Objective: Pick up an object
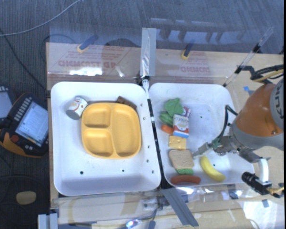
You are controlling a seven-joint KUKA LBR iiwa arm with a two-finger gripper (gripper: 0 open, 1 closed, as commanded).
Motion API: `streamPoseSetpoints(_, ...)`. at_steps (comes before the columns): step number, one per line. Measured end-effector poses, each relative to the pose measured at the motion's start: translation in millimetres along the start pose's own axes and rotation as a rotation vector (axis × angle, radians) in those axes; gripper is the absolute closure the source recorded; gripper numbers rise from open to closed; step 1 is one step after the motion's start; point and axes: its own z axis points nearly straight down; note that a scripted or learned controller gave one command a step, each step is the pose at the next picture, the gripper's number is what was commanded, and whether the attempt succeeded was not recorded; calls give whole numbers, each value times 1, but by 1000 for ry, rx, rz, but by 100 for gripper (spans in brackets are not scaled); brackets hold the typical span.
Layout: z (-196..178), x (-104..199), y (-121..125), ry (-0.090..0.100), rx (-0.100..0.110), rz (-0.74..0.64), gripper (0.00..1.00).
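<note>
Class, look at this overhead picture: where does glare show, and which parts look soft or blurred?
Camera view: glare streaks the clear sheet behind the bins and the shiny edge below the right bin; the yellow tray is evenly lit; the arm and pincer look slightly soft.

Grey carpet floor [47,4], wooden bench [109,61], black cables [19,30], teach pendant [26,125]

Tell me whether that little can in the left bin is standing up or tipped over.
Tipped over: the can lies on its side beside the yellow tray, round end showing.
</note>
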Motion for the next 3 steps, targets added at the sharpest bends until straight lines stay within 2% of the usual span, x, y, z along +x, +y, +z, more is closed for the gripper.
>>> streamPoseSetpoints(1,-10,2,3,3,-5,-1,100)
streamPoseSetpoints(2,-146,74,42,7,10,93,100)
streamPoseSetpoints(3,-146,73,42,6,10,93,0)
